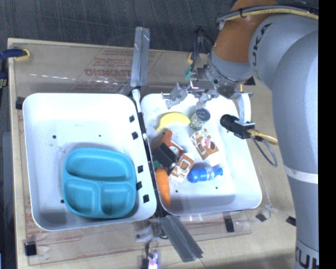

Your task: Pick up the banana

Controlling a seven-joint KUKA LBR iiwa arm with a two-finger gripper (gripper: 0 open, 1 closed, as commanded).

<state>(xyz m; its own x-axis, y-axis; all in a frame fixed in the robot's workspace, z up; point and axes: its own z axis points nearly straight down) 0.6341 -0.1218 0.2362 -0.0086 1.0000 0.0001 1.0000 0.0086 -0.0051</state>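
Yellow curved banana (174,119) lies in the right white bin (243,188), far-left part, long axis running left-right. We place it just left of and nearer than our hand (197,97); its grip we cannot tell.

A blue sectioned tray (98,182) is lying in the left white bin (39,116). In the right bin (243,189), a blue bottle (203,174), an orange carrot (163,186), a small jar (200,117) and printed cartons (204,144) are sitting clustered together.
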